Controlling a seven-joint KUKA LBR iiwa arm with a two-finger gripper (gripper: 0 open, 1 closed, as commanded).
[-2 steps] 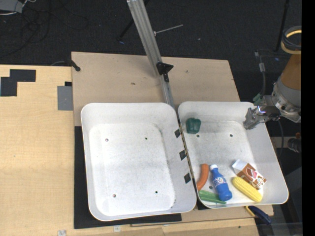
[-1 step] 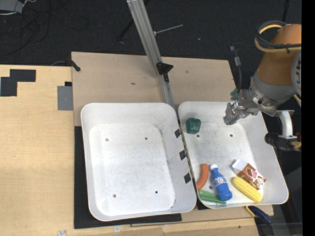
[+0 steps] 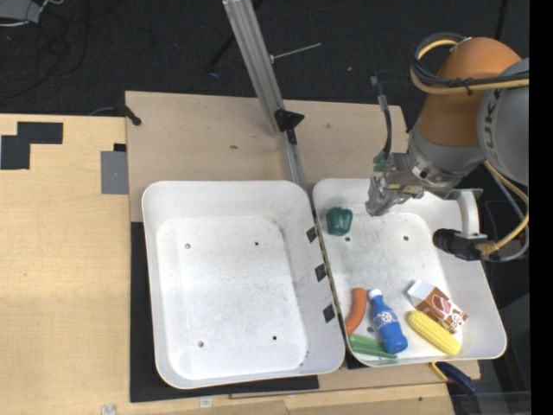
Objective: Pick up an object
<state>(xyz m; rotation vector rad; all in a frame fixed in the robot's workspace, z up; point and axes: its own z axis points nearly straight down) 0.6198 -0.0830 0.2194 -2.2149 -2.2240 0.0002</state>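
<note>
My gripper hangs over the back of the right bin, right of a small green pepper-like object that lies near the bin's back left corner. Nothing shows between its fingers. At the bin's front lie an orange carrot, a blue bottle with a white cap, a green bean-like piece, a yellow corn cob and a small brown and white carton.
The left bin sits beside the right one, joined by black clips. A slanted metal rail rises behind the bins. The arm's orange band and cables stand at the right.
</note>
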